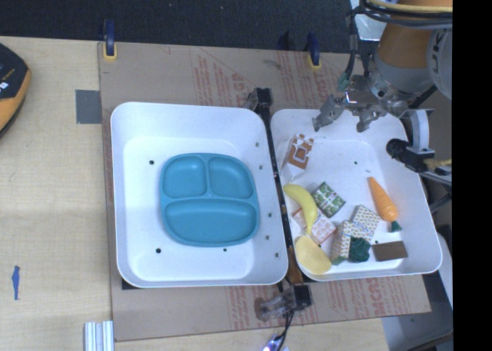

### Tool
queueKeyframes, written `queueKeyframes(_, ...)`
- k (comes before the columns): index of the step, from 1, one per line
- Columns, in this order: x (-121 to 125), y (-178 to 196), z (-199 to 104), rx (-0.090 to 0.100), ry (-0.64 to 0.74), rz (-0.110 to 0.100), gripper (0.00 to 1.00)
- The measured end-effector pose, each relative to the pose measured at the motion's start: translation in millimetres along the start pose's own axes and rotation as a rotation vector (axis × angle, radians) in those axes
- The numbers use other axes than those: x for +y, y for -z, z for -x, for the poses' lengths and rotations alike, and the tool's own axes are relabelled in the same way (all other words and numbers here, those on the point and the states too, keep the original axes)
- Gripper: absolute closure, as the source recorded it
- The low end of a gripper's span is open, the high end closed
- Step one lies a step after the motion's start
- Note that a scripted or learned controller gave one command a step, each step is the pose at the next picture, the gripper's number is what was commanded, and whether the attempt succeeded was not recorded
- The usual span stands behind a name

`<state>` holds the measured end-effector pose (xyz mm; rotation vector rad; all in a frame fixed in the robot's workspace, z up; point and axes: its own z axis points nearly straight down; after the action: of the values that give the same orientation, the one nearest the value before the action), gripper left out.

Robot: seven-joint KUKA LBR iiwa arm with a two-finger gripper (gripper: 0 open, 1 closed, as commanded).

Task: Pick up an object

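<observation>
The right bin (350, 153) holds a jumble of small objects. A yellow banana (302, 203) lies at its left, with a yellow wedge (311, 256) below it. An orange carrot (382, 199) lies toward the right side. Several small patterned packets (328, 198) and a brown block (390, 250) fill the lower part. A brown-and-white packet (299, 151) sits near the upper left. My gripper (345, 115) hangs above the bin's far edge, fingers spread open with nothing between them, well clear of the objects.
The left bin (131, 188) holds a blue divided plate (208, 198). Black clips (262, 99) join the bins at the far and near ends. A yellow-black device (9, 84) lies at the bench's far left. Blue clamps (110, 38) pin the cardboard at the back.
</observation>
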<state>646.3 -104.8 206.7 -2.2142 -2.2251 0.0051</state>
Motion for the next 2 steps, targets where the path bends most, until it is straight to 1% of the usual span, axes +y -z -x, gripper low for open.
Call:
queueKeyframes(1, -48, -94, -10, 0.000, 0.000, 0.017, 0.00)
queueKeyframes(2, -93, -111, -6, -0.004, -0.001, 0.012, 0.00)
